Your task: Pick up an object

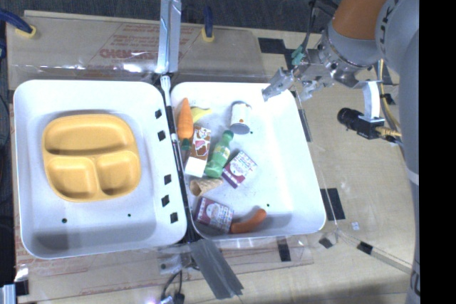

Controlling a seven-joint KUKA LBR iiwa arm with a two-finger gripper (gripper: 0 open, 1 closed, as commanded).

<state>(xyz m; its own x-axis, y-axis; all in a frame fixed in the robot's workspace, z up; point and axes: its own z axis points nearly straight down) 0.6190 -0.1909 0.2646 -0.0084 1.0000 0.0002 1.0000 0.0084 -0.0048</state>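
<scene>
Over right bin's point(303, 174) far corner hangs the pincer point(276, 89), touching nothing.

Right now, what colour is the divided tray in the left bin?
The divided tray is yellow, plain and unpatterned, seen clearly in the camera view.

Two shallow white plastic bins point(85, 224) gleam, smooth and slightly glossy. In the left one, a yellow three-compartment plastic tray point(91, 155) looks matt. A slim green plastic bottle point(219, 154) shines a little, and a printed maroon packet point(214, 213) looks glossy. The pale wooden bench point(363, 189) is dull.
</scene>
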